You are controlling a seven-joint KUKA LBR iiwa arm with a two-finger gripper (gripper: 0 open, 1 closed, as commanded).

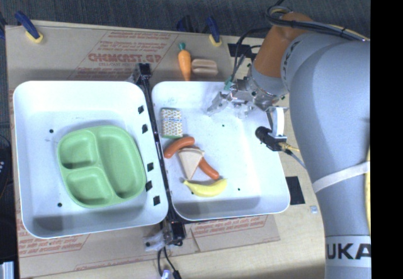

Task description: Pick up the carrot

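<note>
The carrot (184,63), orange with a green top, lies on the cardboard just behind the right bin (264,177), outside its far rim. My gripper (218,102) hangs over the far part of the right bin, to the right of the carrot and a little nearer the camera, apart from it. Nothing shows in the gripper.
A tan bun-like toy (204,67) sits right of the carrot. The right bin holds a speckled block (170,122), a sausage (179,145), a cone-shaped wedge (191,162), an orange stick (210,170) and a banana (205,187). A green divided plate (99,164) lies in the left bin (31,114).
</note>
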